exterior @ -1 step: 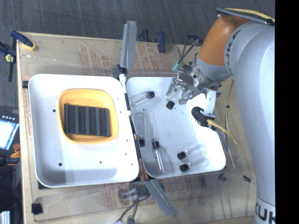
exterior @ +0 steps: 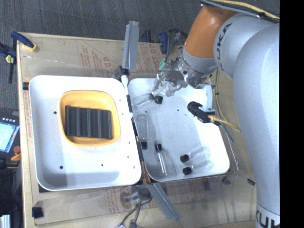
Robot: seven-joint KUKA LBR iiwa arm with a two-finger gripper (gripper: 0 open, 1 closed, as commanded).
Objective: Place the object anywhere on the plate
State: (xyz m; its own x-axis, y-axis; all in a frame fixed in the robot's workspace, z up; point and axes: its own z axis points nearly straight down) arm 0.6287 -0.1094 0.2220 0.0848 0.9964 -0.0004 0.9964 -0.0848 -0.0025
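Gripper [exterior: 159,95] is poised at upper centre over a clear, black-capped vial [exterior: 142,100]; finger state cannot be told. The yellow rectangular plate [exterior: 89,99], left, is best approached after a centred grasp.

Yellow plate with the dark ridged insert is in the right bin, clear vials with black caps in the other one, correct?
Not quite. The camera view shows the yellow plate in the left bin; the clear vials with black caps lie in the right bin, where the pincer is.
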